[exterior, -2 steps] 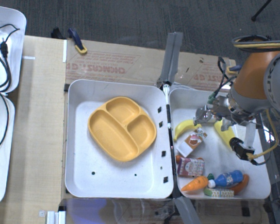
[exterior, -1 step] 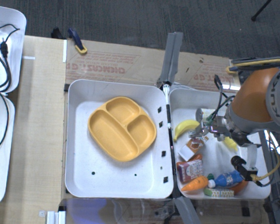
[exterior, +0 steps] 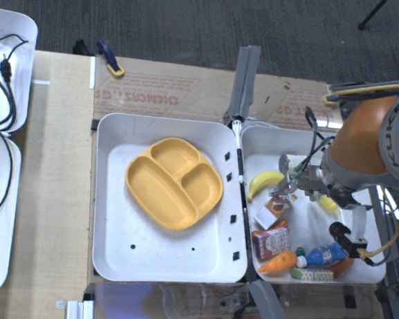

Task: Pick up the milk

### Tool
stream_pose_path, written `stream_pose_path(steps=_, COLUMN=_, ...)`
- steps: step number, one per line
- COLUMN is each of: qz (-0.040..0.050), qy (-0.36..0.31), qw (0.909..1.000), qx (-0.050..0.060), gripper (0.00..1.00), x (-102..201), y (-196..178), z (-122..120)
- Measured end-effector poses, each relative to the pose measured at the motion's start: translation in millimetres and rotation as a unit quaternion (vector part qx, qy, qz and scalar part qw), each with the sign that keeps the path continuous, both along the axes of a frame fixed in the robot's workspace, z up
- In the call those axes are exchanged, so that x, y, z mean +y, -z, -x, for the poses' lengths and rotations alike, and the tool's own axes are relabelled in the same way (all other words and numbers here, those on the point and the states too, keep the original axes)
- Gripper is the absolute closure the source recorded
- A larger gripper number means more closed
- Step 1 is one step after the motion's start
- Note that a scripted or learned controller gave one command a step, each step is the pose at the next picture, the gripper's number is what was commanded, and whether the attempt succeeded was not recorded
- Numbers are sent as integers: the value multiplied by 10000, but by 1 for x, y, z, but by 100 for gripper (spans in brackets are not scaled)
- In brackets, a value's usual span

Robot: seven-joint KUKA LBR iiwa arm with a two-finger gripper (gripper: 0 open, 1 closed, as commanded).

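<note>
- I see the milk point(exterior: 277, 209) in the right bin point(exterior: 271, 137), right of the frame's centre: a small carton, white on top with an orange-brown face, lying tilted just below the gripper point(exterior: 284, 188).
- The gripper hangs over that bin, just above the carton and beside the yellow banana point(exterior: 264, 181); I cannot tell from here how it is set, or whether it touches the carton.
- The arm point(exterior: 368, 135) comes in from the right edge, its orange band bulking over the bin's upper right.
- Below the milk lies a dark red packet point(exterior: 271, 242), touching or nearly touching the carton's lower edge.
- An orange carrot point(exterior: 277, 261) sits at the bin's lower edge, and a blue and white bottle point(exterior: 319, 257) lies to its right.
- The left bin point(exterior: 109, 238), mid-frame, carries a yellow divided plate point(exterior: 174, 182) with three compartments.
- The counter point(exterior: 52, 177) shows bare wood at the left.
</note>
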State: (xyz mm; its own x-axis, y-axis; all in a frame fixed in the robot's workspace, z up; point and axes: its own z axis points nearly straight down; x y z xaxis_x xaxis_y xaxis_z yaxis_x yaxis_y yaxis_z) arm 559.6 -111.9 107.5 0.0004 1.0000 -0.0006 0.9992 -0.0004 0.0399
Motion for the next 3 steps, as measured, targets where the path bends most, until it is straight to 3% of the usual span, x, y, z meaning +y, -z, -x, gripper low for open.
stream_pose_path(steps=1, qz=15, qy=-69, qw=10000, qx=-1, gripper=0, x=-12, y=1, z=38)
stream_pose_path(steps=2, qz=-72, qy=2475, qw=9688, qx=43, gripper=0, x=9, y=2, z=50)
stream_pose_path(steps=3, qz=-115, qy=2468, qw=9690, qx=-16, gripper=100, x=11, y=-11, z=44)
